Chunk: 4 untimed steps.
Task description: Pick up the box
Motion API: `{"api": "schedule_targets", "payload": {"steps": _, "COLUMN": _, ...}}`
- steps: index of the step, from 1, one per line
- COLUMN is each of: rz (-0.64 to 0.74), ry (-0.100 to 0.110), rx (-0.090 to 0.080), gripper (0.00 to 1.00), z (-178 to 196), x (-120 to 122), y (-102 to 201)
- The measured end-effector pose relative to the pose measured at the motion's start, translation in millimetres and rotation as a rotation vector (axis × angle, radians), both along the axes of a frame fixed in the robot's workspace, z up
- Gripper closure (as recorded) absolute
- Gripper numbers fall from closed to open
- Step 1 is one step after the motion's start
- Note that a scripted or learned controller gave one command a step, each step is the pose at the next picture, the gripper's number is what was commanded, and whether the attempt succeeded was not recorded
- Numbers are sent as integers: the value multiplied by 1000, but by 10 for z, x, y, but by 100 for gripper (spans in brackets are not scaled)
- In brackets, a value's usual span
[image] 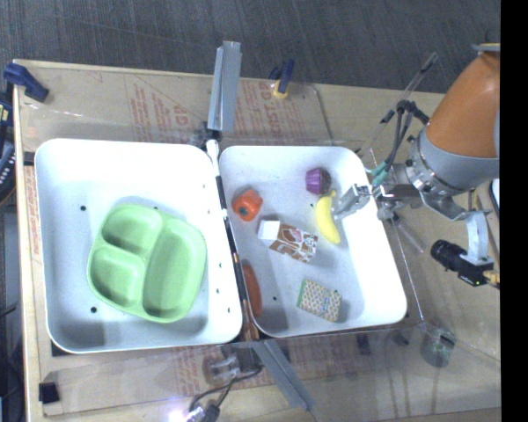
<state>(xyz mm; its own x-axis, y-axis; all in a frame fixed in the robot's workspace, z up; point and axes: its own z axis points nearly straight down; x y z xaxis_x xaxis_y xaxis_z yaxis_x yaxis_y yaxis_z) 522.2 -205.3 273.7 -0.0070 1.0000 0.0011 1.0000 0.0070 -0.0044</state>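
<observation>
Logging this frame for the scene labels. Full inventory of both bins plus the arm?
bins: 2, white, side by side on the bench
divided plate: 1, green, left bin
box: 1, white and brown, right bin centre
patterned packet: 1, multicoloured, right bin, near side
banana: 1, yellow, right of the box
tomato-like item: 1, red-orange, right bin, left part
purple item: 1, right bin, far side
red-brown item: 1, right bin's left wall
clamps: 2, blue, bench's far edge
arm: 1, grey and orange, right
gripper: 1, beside the banana

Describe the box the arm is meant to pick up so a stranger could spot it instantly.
Look in the right-hand white bin, at its middle. The box lies flat there, left of the banana and below the red-orange fruit. Unlike the patterned pouch nearer the front, it is brown with one white end.
</observation>
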Motion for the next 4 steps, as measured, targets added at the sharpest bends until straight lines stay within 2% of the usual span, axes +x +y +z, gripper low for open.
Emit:
{"api": "schedule_targets", "payload": {"steps": 1, "rz": 104, "ry": 2, "rx": 0, "gripper": 0, "z": -1017, "x": -463, "y": 115}}
{"api": "schedule_targets", "payload": {"steps": 2, "rz": 121, "ry": 0, "rx": 1, "gripper": 0, "z": -1833, "x": -462, "y": -46}}
{"api": "schedule_targets", "payload": {"steps": 3, "rz": 125, "ry": 2, "rx": 0, "gripper": 100, "z": -1735, "x": -460, "y": -47}}
{"api": "schedule_targets", "payload": {"steps": 4, "rz": 125, "ry": 2, "rx": 0, "gripper": 0, "z": -1734, "x": -460, "y": -47}}
